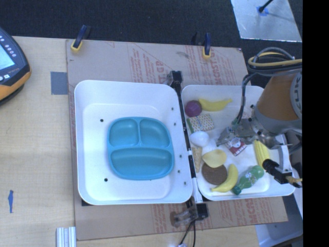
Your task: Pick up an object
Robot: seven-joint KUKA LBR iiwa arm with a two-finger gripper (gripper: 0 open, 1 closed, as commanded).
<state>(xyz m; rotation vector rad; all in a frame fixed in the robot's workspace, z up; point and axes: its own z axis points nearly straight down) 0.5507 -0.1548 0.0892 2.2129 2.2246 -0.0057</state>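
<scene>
Nearest the camera, along the right bin's (259, 193) front rim: a green bottle (248, 179) lying tilted, its dark end touching the tip of a banana (227, 180) that is curving along the front edge. A brown disc (214, 174) is sitting just beside that banana, overlapped at its top by a pale yellow shell-like piece (215, 157). Little free floor is showing in this front strip.

The arm (277, 99) is reaching in from the right, over the bin's right rim. The gripper (234, 135) is hanging low over a small red-and-white packet (237, 146) near the bin's centre. Whether its fingers are spread or closed, cannot tell; glare and clutter are hiding them.

A yellow corn cob (261, 151) is lying close to the right wall, beside the packet. A white egg-like object (199, 138) is resting against the left wall, with a checkered pad (202, 122) behind it. A purple ball (193, 108) and a second banana (216, 105) are crowding the back-left corner.

The left bin (92, 184) is holding a blue divided plate (140, 148) at its centre, with a wide bare margin on all sides. The two bins are standing side by side, rims almost touching.
</scene>
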